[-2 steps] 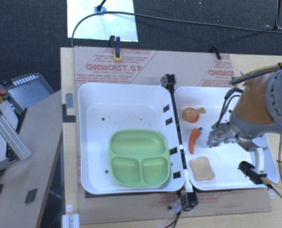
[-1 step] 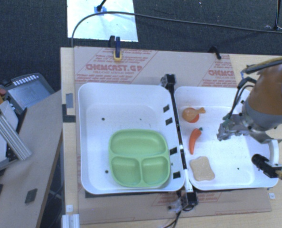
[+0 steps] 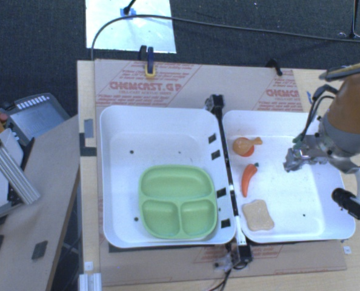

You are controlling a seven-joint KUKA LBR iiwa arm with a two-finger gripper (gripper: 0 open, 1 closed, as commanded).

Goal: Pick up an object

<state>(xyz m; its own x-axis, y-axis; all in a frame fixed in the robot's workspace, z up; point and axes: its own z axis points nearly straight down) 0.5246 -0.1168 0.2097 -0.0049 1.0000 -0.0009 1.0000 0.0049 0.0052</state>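
Three toy foods lie in the right bin (image 3: 331,226). An orange round piece with a short stem (image 3: 245,145) sits at its far left. Below it lies an orange carrot with a green tip (image 3: 248,178), and a tan slice of bread (image 3: 257,215) rests near the front left. My gripper (image 3: 294,160) hangs over the middle of the right bin, to the right of the carrot and apart from all three foods. Nothing shows in its grasp.
A green divided plate (image 3: 179,202) lies in the front of the left bin (image 3: 125,132). A black-clipped wall (image 3: 223,162) separates the two bins. A yellow clamp (image 3: 150,62) stands on the cardboard behind them.
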